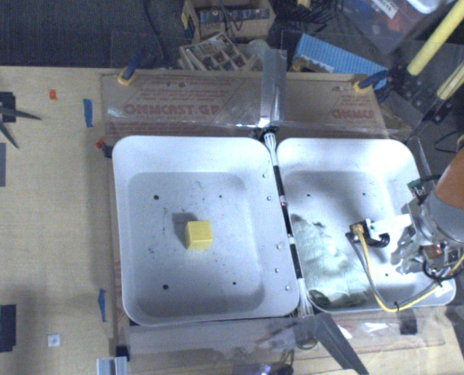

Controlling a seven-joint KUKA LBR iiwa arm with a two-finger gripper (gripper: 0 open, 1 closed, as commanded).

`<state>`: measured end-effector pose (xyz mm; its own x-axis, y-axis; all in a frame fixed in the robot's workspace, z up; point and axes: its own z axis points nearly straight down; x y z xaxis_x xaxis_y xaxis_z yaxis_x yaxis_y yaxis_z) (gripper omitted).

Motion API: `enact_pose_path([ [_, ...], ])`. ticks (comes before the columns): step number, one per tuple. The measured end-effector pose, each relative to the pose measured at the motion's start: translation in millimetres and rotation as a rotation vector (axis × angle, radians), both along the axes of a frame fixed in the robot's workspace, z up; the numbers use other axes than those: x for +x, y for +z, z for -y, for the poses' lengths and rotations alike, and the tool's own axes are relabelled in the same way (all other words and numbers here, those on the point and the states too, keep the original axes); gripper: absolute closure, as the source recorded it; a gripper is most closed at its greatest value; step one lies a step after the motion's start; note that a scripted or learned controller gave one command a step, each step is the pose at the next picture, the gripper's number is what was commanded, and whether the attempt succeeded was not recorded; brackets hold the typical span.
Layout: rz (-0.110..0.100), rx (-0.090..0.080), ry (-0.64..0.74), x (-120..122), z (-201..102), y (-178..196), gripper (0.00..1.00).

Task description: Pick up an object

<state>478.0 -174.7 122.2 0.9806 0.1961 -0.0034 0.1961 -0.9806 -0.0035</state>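
Hovering end effector [412, 256] at right bin [343, 148] rim | yellow cube [199, 234] centred, left bin [191, 144]

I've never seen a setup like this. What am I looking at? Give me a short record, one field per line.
left bin: one yellow block, near the middle of its floor
right bin: a crumpled pale cloth, toward its near left corner
gripper: over the right side of the right bin, apart from the cloth
pick-up: not yet done; block and cloth both lie in their bins
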Motion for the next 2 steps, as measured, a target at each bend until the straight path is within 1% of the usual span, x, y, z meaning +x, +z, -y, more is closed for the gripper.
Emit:
enact_pose_path([
  [1, 0.009, 0.000, 0.374, 3, -3, -34, 1.00],
  [2, 0.003, -0.002, 0.083, 2, -43, 49, 1.00],
])
